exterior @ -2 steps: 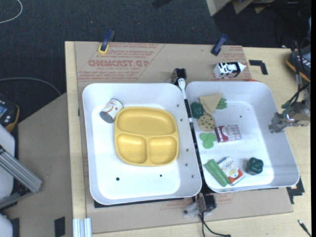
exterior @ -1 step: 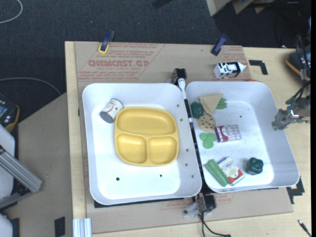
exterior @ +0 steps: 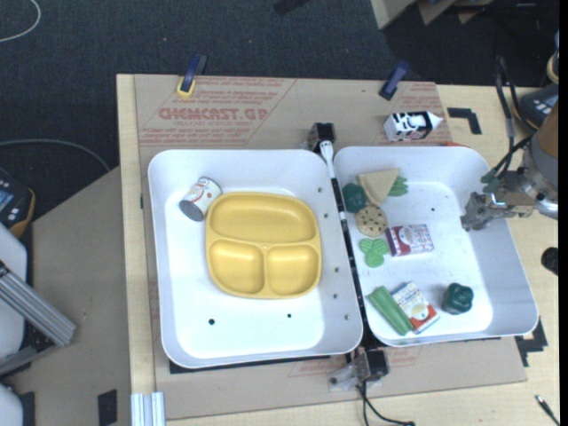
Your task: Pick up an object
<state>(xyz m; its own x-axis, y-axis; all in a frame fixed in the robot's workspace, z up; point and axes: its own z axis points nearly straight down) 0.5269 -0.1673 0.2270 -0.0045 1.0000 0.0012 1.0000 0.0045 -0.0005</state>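
One camera is watching me from above the table (exterior: 266, 105), fixed and looking down at a slant. It is taking in both white bins whole: the left bin (exterior: 169, 264) and the right bin (exterior: 497, 264) are lying side by side across the middle. It is sitting far enough back that dark floor (exterior: 133, 25) is showing beyond the far edge. My end effector (exterior: 475, 216) is coming in from the right side.

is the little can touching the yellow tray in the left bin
Touching, it seems. In the camera view the can lies on its side by the yellow tray's upper-left corner, with no white bin floor visible between them.
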